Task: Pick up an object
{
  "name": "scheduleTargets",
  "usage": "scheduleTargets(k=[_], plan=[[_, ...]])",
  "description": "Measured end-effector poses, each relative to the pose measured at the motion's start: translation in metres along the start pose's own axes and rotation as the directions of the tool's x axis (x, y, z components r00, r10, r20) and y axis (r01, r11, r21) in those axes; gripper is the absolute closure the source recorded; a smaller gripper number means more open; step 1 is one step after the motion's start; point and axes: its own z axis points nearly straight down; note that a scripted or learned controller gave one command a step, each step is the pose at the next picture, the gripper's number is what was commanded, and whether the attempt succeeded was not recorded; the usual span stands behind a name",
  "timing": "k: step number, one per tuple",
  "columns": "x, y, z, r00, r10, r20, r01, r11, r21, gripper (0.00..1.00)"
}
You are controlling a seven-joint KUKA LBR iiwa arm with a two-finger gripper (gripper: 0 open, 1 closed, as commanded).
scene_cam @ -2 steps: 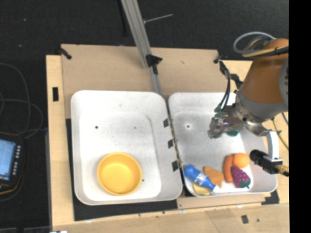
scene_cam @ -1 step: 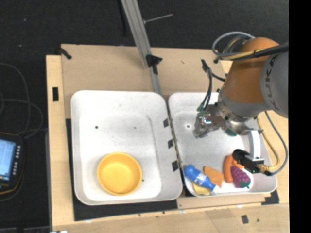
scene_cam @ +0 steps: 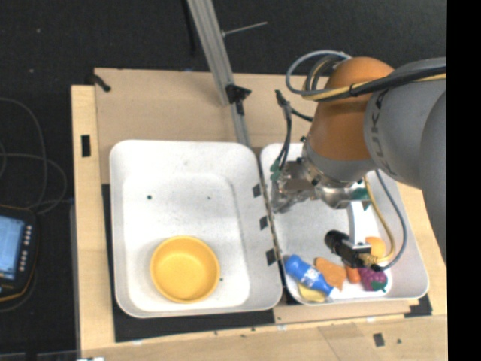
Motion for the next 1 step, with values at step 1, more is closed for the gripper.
scheduleTargets(k=[1], plan=[[0.0482,-0.0051,-0.0121,1.000,-0.001,-0.001,0.001,1.000,-0.004,1.00]])
